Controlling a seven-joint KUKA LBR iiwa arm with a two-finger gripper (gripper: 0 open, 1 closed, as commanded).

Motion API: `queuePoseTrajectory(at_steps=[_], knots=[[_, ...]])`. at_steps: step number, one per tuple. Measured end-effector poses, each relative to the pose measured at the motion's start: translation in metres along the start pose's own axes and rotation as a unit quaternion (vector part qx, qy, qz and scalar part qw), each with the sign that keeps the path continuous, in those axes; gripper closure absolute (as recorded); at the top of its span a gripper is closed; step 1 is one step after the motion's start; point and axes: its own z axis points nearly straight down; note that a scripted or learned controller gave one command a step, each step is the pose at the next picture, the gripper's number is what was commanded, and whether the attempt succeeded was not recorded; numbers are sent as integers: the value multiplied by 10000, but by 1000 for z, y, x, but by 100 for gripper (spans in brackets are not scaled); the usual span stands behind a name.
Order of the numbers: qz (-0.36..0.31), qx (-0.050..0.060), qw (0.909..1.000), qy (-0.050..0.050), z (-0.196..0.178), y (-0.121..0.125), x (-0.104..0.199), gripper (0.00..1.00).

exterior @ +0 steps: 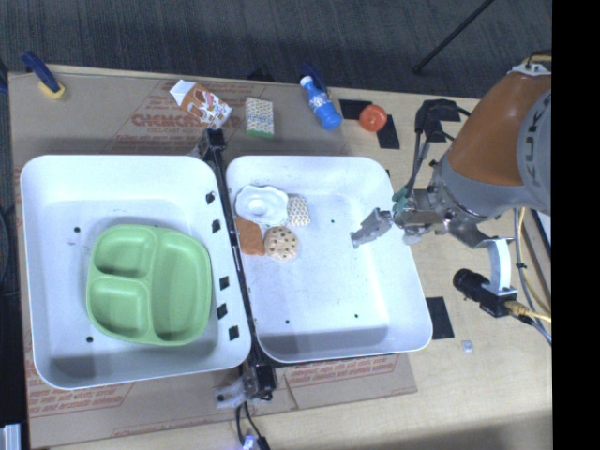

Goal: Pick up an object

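You are looking at the approach step: the gripper [368,230] is hanging in the right bin [403,279], its opening I cannot tell, and next needs moving left toward the cookie [280,243].

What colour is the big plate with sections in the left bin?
The plate is light green, seen clearly in the camera view.

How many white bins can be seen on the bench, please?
2. The left bin holds a green divided plate. The right bin holds a few small food-like items near its upper left corner; the gripper is over it.
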Motion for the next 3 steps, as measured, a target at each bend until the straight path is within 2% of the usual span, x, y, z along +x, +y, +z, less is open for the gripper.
queuePoseTrajectory(at_steps=[1, 2, 3], knots=[[-7, 26, 10000, 8, 141, -43, -9, 0], [-21, 24, 10000, 13, 149, 30, 69, 0], [-31, 32, 10000, 13, 139, 30, 69, 100]])
